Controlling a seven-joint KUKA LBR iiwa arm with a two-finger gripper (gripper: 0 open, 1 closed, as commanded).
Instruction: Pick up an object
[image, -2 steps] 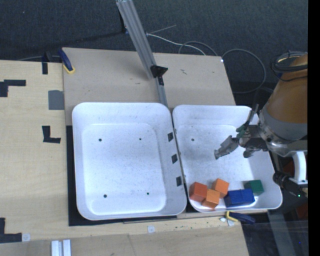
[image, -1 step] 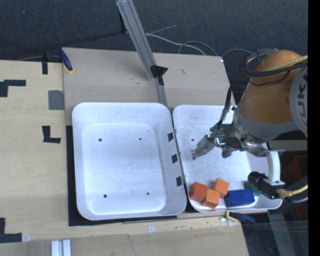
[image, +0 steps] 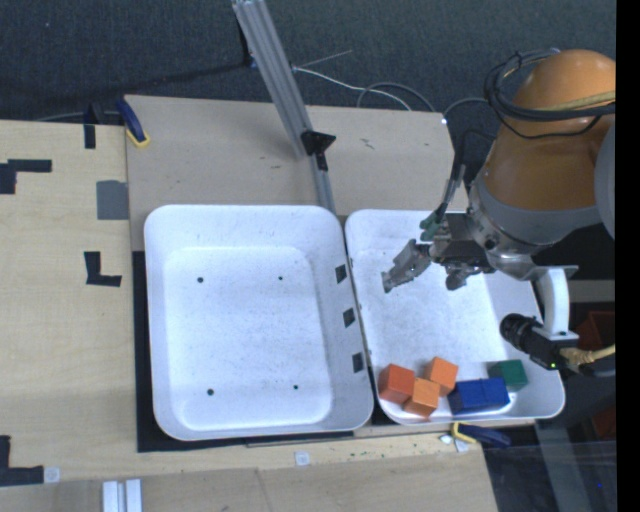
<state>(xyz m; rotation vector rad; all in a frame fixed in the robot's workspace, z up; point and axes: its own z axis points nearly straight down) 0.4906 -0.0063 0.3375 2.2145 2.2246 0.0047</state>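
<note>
From where I stand, the arm (image: 545, 150) leans in from the right, its orange band bulking over the right bin (image: 400, 240). The tool (image: 428, 268) hangs above the upper middle of that bin, over bare white floor. One finger (image: 403, 270) juts toward the left, another (image: 458, 278) sits to its right, with a clear gap between them and nothing caught in it.

The blocks all huddle along the near edge of the right bin, well apart from the tool. Three orange blocks (image: 420, 384) cluster together, touching or nearly so. Just right of them lies a blue block (image: 478, 396), and a small green block (image: 513, 374) sits beside its upper right corner.

The left bin (image: 240, 320) sits alongside, the two rims meeting in the middle. A metal rail (image: 285, 90) slants across the tabletop (image: 200, 150) behind the bins.
</note>
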